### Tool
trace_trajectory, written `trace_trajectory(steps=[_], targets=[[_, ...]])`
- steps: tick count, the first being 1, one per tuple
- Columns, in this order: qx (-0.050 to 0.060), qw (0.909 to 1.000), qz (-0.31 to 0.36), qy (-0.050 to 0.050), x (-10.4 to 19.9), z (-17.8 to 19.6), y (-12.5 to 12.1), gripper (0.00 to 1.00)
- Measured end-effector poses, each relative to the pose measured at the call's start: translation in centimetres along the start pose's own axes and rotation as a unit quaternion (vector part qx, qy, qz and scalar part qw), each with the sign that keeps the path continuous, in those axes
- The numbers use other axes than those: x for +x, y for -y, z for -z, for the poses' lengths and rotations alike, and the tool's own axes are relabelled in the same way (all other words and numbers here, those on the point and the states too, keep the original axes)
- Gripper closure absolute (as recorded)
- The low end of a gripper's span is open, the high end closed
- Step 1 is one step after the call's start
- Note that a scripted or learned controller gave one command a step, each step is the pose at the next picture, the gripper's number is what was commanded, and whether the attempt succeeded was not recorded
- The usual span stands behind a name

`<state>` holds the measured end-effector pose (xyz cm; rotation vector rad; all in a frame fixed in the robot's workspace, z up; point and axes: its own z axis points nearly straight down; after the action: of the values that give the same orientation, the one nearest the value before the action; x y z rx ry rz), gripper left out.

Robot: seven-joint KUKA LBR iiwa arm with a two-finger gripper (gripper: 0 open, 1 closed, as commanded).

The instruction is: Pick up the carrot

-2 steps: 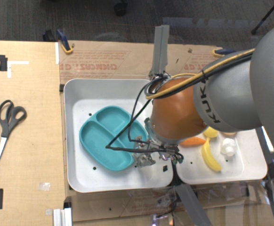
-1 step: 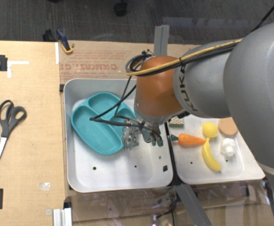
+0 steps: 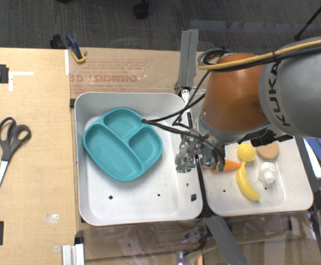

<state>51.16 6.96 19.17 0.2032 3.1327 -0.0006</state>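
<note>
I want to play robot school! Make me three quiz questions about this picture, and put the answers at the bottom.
1. True or false: the teal divided plate lies in the same bin as the banana.
2. Which thing touches the carrot end nearest the claw? A) scissors B) the claw's side C) the plate
3. Fill in: the lemon sits just above the ____.

Key:
1. False. The plate is in the left bin, the banana in the right bin.
2. B. The carrot pokes out beside the claw; whether it is gripped cannot be told.
3. Banana.
</note>
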Motion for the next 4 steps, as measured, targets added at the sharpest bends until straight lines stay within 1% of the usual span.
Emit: trace_trajectory(steps=[1,2,3,4], targets=[[0.000,0.9979,0.064,-0.001,2.5,0.0,6.9,1.00],[-0.001,0.9662,0.258,0.000,3.0,0.0,2.9,1.00],[-0.002,0.8407,0.541,0.000,1.2,0.0,3.7,1.00],[-0.002,0.7939,0.608,-0.001,3.2,-0.1,1.1,1.00]])
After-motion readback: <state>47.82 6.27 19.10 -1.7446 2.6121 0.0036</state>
